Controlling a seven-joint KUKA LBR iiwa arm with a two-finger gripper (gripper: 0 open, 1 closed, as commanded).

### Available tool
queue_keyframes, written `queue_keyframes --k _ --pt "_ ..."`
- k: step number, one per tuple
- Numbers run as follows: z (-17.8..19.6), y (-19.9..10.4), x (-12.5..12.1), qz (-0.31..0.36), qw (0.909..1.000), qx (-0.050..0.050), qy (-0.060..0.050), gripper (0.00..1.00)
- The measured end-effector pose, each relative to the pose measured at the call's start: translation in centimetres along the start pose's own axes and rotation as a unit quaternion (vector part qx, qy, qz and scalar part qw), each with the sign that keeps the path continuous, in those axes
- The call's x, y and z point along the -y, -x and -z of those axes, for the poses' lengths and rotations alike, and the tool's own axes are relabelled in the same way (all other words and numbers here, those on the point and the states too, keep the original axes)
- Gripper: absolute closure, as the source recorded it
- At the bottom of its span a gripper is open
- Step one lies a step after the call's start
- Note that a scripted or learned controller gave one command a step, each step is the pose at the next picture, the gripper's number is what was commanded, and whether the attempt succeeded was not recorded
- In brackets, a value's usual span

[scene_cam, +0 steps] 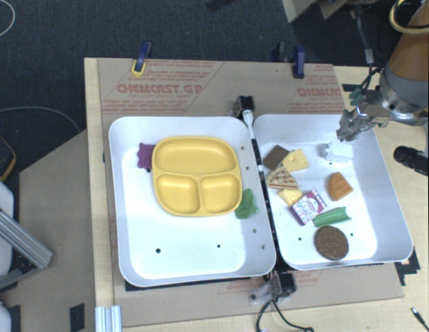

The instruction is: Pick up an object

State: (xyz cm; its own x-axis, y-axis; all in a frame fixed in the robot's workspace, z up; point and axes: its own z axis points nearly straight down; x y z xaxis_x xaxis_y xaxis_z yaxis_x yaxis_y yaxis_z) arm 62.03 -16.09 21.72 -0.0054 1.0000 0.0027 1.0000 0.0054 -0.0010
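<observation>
Objects for picking lie scattered in the right bin, a shallow white plastic tray with rounded corners: a dark brown square touching a pale yellow cheese-like wedge, a tan triangular sandwich piece, a small yellow block, a glossy purple packet, a smooth green pod-shaped piece, a round dark brown patty at about five o'clock in the bin, an orange-brown bread-like lump, and a small white block that is hard to make out against the white floor. The hand hangs at the bin's one o'clock corner, just above that white block; its metal fingers blur together and I cannot tell how far apart they stand or whether anything sits between them. The arm is cut off by the frame's right edge. In the left bin rests a smooth yellow three-compartment plate, which partly hides a purple item at its ten o'clock and a crinkled green leaf at its four o'clock. Both bins sit on a paper-covered worktop printed with red lettering.
</observation>
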Motion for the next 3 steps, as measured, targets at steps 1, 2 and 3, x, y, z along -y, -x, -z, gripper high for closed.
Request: queue_keyframes --k 1,2,3 --pt "0.1 -4.3 -1.4 0.000 1.0000 0.001 0.002 1.00" --pt "1.5 -9.7 -2.2 0.001 1.0000 0.001 0.003 1.00" --pt "1.1 -14.8 -4.3 0.000 1.0000 0.001 0.002 1.00"
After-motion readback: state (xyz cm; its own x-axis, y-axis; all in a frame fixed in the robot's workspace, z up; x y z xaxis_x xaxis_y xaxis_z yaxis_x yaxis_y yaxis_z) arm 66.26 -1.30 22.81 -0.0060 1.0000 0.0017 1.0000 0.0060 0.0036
